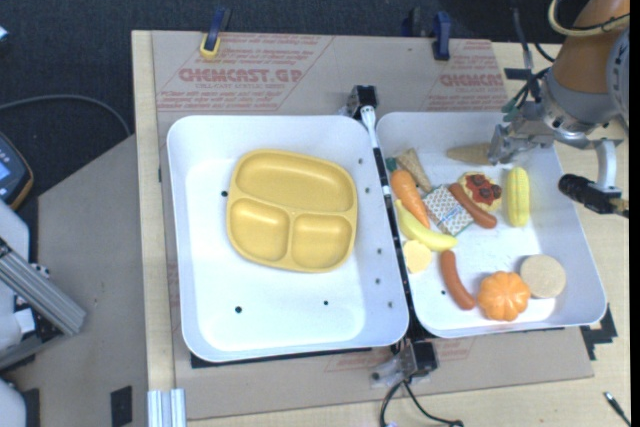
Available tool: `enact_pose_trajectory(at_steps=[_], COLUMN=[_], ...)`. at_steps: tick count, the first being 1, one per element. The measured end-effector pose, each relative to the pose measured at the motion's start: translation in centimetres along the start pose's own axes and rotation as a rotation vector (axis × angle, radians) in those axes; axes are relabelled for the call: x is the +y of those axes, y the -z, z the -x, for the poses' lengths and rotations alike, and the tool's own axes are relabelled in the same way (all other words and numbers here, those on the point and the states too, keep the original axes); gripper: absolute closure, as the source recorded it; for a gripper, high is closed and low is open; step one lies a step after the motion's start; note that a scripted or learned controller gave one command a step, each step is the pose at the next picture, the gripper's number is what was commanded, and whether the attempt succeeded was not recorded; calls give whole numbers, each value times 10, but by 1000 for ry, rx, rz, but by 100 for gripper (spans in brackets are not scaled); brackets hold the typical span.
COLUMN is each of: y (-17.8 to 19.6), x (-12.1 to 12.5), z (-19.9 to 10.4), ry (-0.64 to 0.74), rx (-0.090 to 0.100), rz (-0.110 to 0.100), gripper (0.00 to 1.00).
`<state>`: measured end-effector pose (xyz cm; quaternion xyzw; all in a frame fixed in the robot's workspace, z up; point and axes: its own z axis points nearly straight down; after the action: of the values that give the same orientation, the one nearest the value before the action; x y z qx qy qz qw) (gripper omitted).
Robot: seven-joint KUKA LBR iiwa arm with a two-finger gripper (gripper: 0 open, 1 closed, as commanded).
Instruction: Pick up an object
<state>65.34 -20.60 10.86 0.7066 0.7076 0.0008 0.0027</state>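
My gripper (505, 145) hangs low over the back right of the right bin (585, 260), right beside a flat tan wedge (463, 154). I see nothing held in it. Food toys lie in that bin: an orange carrot (407, 195), a banana (427, 235), a checkered packet (445, 209), a small red-topped piece (482, 186) on a sausage (474, 205), and a yellow corn cob (517, 196). Nearer the front are a second sausage (457, 279), an orange pumpkin (502, 296) and a round tan biscuit (543, 276).
The left bin (200, 295) holds a yellow divided plate (293, 210). Blue and yellow clamps (212, 33) pin the cardboard sheet at the back edge. The arm's orange band (590, 35) rises at the right, above the bin's back corner.
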Motion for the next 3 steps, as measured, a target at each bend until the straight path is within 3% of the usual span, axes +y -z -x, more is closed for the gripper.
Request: enact_pose_trajectory(at_steps=[2,3], y=[119,109], x=[-1,-9], z=[0,-52], ry=[0,3], rx=[-1,5], rz=[4,-7], gripper=[100,100])
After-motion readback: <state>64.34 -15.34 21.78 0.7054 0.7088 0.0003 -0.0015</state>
